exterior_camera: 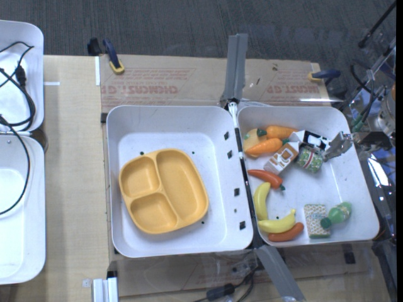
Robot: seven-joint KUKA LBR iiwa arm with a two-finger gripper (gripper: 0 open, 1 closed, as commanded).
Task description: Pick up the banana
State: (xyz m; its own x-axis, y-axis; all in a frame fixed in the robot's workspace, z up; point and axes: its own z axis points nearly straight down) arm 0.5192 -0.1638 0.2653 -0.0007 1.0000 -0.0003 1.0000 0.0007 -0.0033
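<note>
At the near edge of the right bin [362, 187] the banana [269, 216] curls beside a red sausage [286, 233], a green bottle [334, 216] just to its right, the tool [339, 145] farther back with its grip unreadable, and mirrored, illegible lettering on the tabletop cardboard [164, 80].

Dark grey carpet floor [189, 11] across the top. Light wood bench [69, 168] with a cardboard sheet [170, 80] laid flat on it, printed lettering upside down. Blue-yellow clamp [112, 55] at cardboard's far left corner, blue clamp [324, 75] at far right. White surface with black cables [16, 99] at left edge. Even lighting.
</note>
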